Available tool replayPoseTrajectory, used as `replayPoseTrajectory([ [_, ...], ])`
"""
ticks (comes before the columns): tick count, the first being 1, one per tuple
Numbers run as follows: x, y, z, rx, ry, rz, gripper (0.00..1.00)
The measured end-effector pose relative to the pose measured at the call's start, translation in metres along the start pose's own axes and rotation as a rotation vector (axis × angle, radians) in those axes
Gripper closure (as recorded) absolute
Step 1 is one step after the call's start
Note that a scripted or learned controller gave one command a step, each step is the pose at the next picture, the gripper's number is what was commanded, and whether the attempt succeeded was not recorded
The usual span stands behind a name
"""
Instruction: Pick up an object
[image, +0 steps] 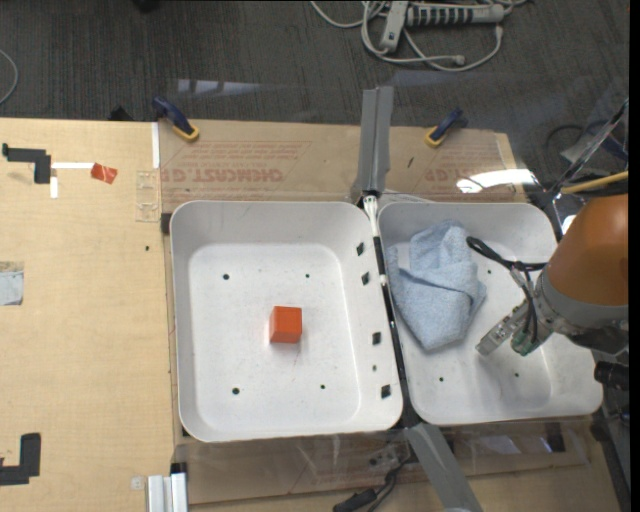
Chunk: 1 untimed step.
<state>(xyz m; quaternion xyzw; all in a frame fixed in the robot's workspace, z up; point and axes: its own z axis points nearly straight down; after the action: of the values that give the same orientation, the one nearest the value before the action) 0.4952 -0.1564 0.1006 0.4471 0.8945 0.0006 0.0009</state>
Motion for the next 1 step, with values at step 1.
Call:
replayPoseTrajectory([
  [1, -0.0306, -0.0205, 0.0089, 0.001, 0.0, -0.041, 1.0],
])
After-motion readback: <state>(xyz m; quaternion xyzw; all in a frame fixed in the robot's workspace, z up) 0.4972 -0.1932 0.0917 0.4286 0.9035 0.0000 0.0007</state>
